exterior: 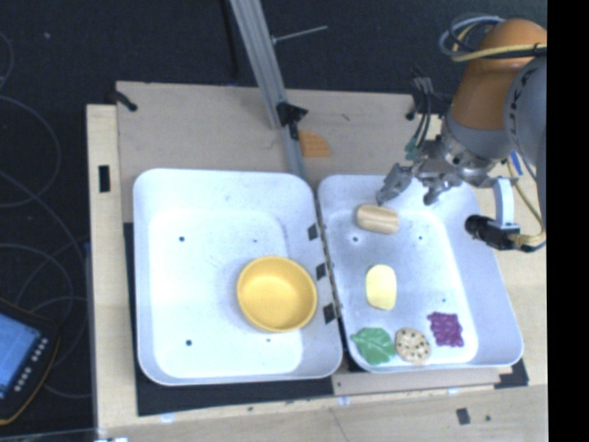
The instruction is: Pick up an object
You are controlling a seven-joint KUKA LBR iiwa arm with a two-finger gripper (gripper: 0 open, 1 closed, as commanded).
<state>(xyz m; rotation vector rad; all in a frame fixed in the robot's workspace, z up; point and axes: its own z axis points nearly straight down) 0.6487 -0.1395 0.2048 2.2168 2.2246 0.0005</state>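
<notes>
My gripper hangs over the far end of the right bin, its two fingers spread open with nothing between them. Just below and left of the left fingertip lies a tan bread roll. Nearer the front sit a pale yellow block, a green leafy piece, a round speckled cookie and a purple grape bunch. A yellow bowl rests in the left bin.
A grey metal post slants up from the divide between the bins. A small orange tag lies on the bench behind them. Cables trail at the arm's right side.
</notes>
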